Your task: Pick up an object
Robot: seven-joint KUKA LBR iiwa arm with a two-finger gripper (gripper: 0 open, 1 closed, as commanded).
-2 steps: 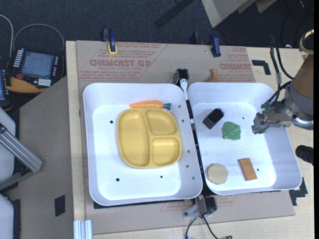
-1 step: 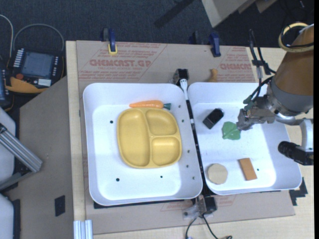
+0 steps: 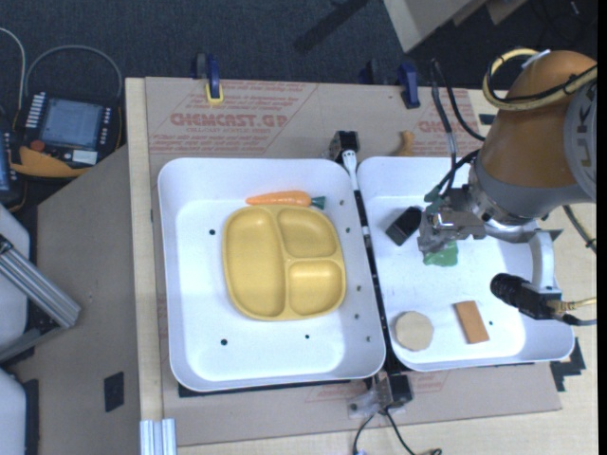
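A cardboard-covered bench (image 3: 285, 102) carries two shallow white bins side by side, with dark carpet behind it and a teach pendant (image 3: 68, 126) lying off to the left.

The left bin (image 3: 190, 349) holds a yellow divided plate (image 3: 283, 259) in its middle and a toy carrot (image 3: 281, 198) just beyond the plate's far edge. Both sit well apart from the arm, so they look like spare stock rather than the present target.

The right bin (image 3: 541, 349) holds the loose small pieces: a black block (image 3: 404, 224) near its far left, a round tan disc (image 3: 413, 330) at the near edge, a brown rectangular block (image 3: 469, 321) beside the disc, and a green object (image 3: 440, 254).

The arm reaches in from the right, bent steeply down over this bin, which suggests a top-down grab among those pieces. The gripper (image 3: 442, 238) hangs directly over the green object, which peeks out just below it and is probably the thing being tried for. The wrist hides the tips, so it cannot be told whether the gripper is spread, closed or clamped on the green object, nor whether it touches it.
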